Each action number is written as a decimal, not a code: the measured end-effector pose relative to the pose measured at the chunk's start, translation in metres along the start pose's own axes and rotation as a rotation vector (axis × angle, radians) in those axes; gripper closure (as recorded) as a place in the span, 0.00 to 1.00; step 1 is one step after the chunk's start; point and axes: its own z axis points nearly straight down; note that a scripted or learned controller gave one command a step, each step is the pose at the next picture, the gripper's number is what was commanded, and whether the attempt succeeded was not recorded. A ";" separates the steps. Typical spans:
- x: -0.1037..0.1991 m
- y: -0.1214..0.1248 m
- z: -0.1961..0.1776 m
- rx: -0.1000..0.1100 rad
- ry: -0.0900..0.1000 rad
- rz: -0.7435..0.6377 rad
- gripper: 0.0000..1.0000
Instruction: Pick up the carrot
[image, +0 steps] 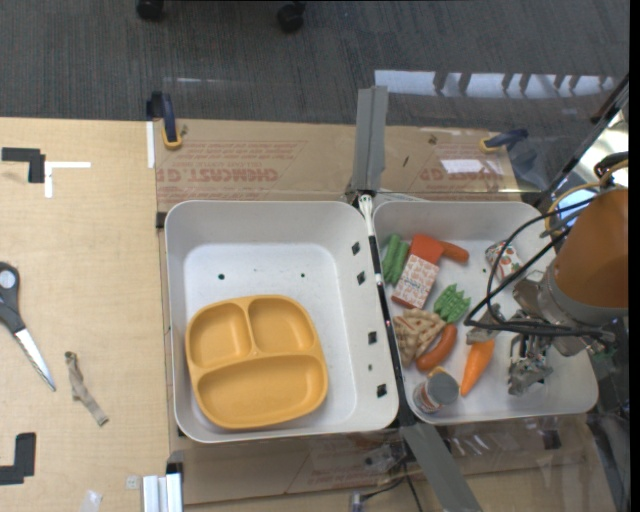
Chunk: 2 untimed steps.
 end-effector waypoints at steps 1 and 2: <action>-0.003 0.000 -0.010 0.003 -0.005 -0.004 1.00; -0.053 0.075 -0.126 -0.003 0.000 -0.281 1.00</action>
